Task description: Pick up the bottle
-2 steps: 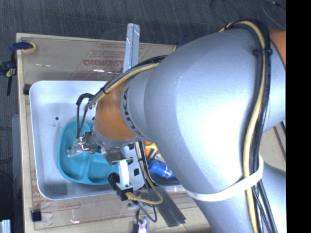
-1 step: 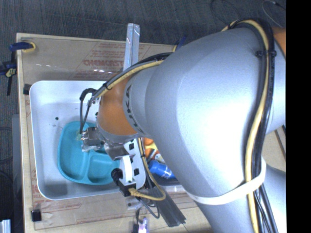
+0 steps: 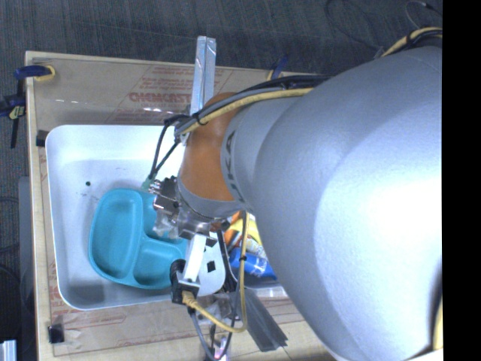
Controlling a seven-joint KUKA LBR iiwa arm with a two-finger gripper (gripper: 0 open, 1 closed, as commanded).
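- Gripper [image 3: 167, 215]: lowered into the white bin [image 3: 71, 164] on the view's left, over the right-hand edge of a turquoise dish [image 3: 120, 239]. Its working end is hidden beneath the wrist, so whether it is open or closed cannot be told, and nothing is seen in its grasp.
- Turquoise dish: lies on the bin floor, directly under and to the view's left of the gripper. It is not the target.
- Bottle [image 3: 257, 263]: judged to be the blue item with yellow and orange parts showing just to the view's right of the gripper and slightly nearer the lower edge. It is largely covered by the arm [image 3: 361, 201]. Its long axis and the bin it lies in cannot be told.
- Governing relation: the target lies to the view's right of the gripper, on the side away from the dish, so the approach probably calls for a shift rightward.
- Orange band [image 3: 203, 164]: marks the wrist above the gripper.
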